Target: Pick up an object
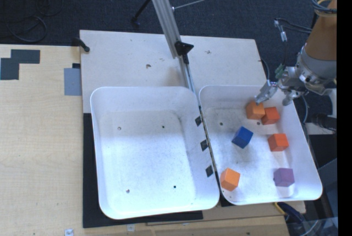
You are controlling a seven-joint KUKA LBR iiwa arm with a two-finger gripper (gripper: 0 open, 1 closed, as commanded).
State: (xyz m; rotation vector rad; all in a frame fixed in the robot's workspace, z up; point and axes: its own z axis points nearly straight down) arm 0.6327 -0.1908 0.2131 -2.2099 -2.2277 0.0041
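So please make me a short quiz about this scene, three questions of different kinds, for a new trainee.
1. True or false: the blue cube lies in the left bin.
2. How many blocks lie in the right bin?
3. Which is nearest the gripper? A) purple block B) orange block at the bin's far end C) orange cube at the near end

Key: 1 false, it lies in the right bin. 2 six. 3 B.

Smooth white plastic bins (110,136), pale wood bench (38,141)
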